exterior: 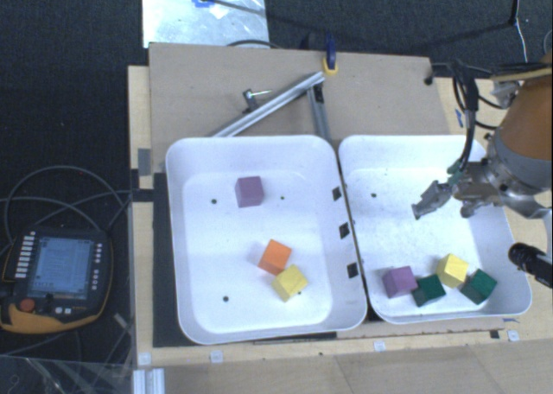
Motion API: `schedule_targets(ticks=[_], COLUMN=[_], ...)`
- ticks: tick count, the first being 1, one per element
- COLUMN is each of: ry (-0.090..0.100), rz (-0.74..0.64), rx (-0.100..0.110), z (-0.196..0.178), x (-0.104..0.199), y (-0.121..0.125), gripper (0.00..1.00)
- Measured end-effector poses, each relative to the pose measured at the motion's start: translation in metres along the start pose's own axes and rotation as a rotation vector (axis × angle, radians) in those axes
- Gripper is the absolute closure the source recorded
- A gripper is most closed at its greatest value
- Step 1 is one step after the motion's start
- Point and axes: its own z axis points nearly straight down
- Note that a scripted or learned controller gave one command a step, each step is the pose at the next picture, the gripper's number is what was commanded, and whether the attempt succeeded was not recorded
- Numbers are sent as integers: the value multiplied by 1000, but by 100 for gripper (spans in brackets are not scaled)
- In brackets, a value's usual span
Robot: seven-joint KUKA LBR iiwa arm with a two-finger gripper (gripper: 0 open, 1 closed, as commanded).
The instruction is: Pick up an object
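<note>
I hang my gripper (429,202) over the right bin (389,159), nothing between my fingers; a purple cube (399,280) and green cube (428,290) sit below.

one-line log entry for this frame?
gripper: over right bin, holds nothing | right bin: four cubes at near edge | left bin: three cubes

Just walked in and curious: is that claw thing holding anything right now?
Gripper: above the right bin, nothing between its fingers; open or closed cannot be told.
</note>
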Motion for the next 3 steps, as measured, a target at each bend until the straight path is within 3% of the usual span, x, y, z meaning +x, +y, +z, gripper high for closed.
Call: schedule_targets(ticks=[1,3], ry=[0,1], rz=[1,3], rx=[-1,6], z=[0,121], x=[0,-6], y=[0,-4], gripper=[0,0])
